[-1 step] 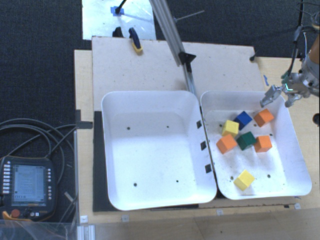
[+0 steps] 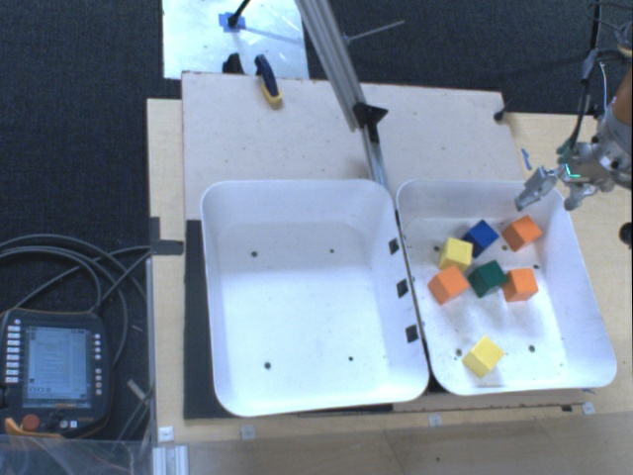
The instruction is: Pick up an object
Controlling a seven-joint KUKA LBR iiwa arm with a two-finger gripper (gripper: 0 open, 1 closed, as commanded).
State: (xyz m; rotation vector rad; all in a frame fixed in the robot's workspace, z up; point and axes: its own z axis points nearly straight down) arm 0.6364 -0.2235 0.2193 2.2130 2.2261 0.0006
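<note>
Dark carpet surrounds the pale bench [image 2: 297, 127], and on it we see two shallow white bins side by side; we take the right bin [image 2: 584, 325] as our landmark. All the blocks lie inside it, gathered toward its far half: a blue block [image 2: 482, 235], an orange block [image 2: 521, 232] just beside it nearer the far right wall, a yellow block [image 2: 456, 253], a green block [image 2: 486, 278] in the middle of the cluster, an orange one [image 2: 447, 284] touching or nearly touching the green on the side toward the left bin [image 2: 227, 265], and another orange one [image 2: 519, 284] on the opposite side. A second yellow block [image 2: 483, 355] sits well apart near the bin's near wall, with open floor all round it. The gripper [image 2: 550, 190] hangs over the bin's far right rim, its two fingers spread apart with nothing between them, which suits an approach not yet begun. We judge the lone yellow block the easiest pick, since the clustered ones leave little room for fingers, and the orange block by the far wall sits close to the sloping side. A metal pole [image 2: 331, 47] slants above the bench beyond the bin, clear of the arm's reach path.
</note>
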